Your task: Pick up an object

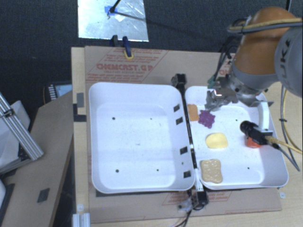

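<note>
My gripper [212, 100] hangs over the back left part of the right bin [274, 174]. Just below and left of it lies a small purple object [206, 119], and I cannot tell whether they touch. An orange block [191, 111] rests against the bin's left wall. A round yellow object [216, 140] sits near the bin's middle. A tan waffle-like piece [211, 170] lies at the front left corner. A red-orange object [253, 144] peeks out at the right side, partly hidden.
The left bin [102, 126] stands beside the right one, with a black divider rail [185, 122] between them. Both rest on a cardboard sheet [128, 63]. A silver foil square [112, 13] lies at the back.
</note>
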`<state>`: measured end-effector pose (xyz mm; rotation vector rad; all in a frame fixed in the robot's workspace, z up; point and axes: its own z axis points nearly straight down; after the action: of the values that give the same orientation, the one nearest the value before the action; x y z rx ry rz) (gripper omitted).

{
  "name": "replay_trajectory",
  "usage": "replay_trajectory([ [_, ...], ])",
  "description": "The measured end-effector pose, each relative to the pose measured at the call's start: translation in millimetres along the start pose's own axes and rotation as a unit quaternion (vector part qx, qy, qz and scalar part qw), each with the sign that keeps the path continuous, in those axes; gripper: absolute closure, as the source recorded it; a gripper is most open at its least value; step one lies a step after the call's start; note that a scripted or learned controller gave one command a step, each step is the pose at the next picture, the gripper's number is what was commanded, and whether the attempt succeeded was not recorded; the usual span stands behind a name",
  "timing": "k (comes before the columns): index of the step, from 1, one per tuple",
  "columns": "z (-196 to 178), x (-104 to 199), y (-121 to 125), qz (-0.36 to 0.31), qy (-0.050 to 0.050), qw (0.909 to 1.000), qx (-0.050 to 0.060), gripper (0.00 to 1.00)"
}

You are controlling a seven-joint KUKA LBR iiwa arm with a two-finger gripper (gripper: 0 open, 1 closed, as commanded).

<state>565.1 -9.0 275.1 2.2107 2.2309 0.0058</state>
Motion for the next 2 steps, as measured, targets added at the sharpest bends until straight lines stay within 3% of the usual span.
replay_trajectory([
  [1, -22, 65, -18, -0.001, 0.001, 1.0000, 0.000, 1.00],
  [2, -16, 107, -4, 0.000, 0.000, 1.0000, 0.001, 1.00],
])
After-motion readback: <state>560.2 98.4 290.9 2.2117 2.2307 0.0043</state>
